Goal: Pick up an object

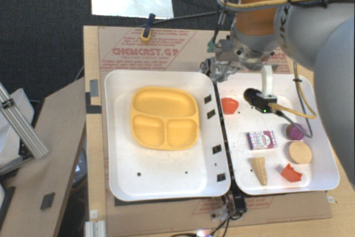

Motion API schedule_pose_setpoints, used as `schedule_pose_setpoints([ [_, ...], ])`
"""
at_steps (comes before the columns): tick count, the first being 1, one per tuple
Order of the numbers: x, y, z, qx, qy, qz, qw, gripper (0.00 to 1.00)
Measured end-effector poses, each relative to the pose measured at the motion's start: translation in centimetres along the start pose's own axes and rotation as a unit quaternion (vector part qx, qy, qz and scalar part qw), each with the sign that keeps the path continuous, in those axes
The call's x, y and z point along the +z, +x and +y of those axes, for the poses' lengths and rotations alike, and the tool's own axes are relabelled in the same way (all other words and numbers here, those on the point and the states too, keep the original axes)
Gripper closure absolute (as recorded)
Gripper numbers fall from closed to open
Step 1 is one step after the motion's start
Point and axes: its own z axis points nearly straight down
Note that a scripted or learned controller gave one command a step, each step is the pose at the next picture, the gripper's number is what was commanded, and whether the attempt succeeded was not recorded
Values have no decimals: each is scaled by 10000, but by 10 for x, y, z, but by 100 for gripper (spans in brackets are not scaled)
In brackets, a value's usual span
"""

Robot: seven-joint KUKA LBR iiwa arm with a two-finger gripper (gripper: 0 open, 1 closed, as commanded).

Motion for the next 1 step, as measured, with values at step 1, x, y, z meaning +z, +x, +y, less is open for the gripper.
schedule_pose_setpoints([
  [1, 0, 57, 1, -9, -11, 5, 10000, 100],
])
